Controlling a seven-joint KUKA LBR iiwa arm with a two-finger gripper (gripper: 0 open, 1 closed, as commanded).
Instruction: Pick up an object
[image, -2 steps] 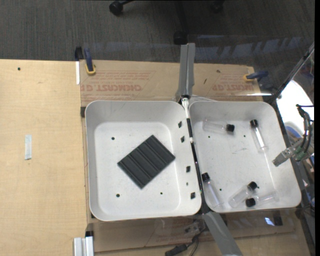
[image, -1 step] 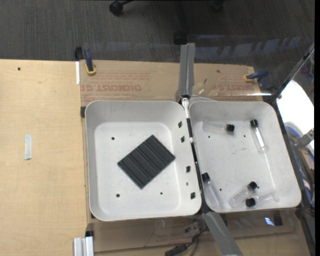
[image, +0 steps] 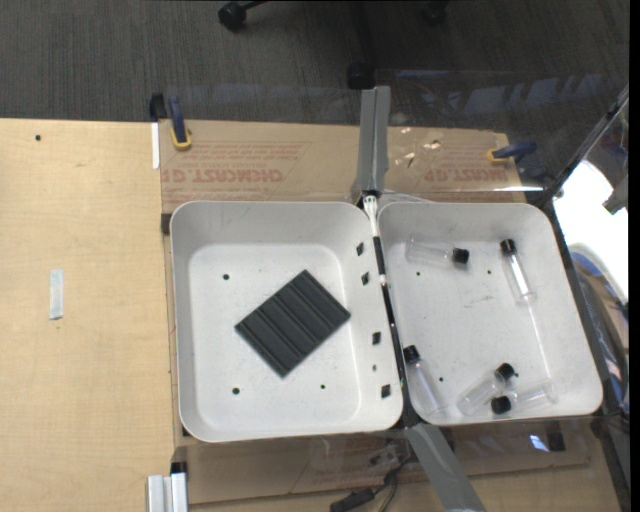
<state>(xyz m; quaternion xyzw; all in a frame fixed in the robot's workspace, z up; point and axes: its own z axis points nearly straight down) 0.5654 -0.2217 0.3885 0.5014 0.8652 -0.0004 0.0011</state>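
Observation:
A dark grey ribbed rectangular pad (image: 293, 322) lies turned at an angle in the middle of the left bin (image: 200, 225). The right bin (image: 570, 300) holds several clear plastic tubes with black caps: one (image: 437, 254) near its upper left, one (image: 514, 268) near its upper right, one (image: 419, 376) at its lower left corner, and two close together (image: 500, 392) near its front edge.
The two white bins sit side by side on a cardboard sheet (image: 260, 165) held by clamps at the back. A grey metal post (image: 374, 140) rises behind the seam between the bins. A wooden bench surface (image: 80, 300) extends to the left.

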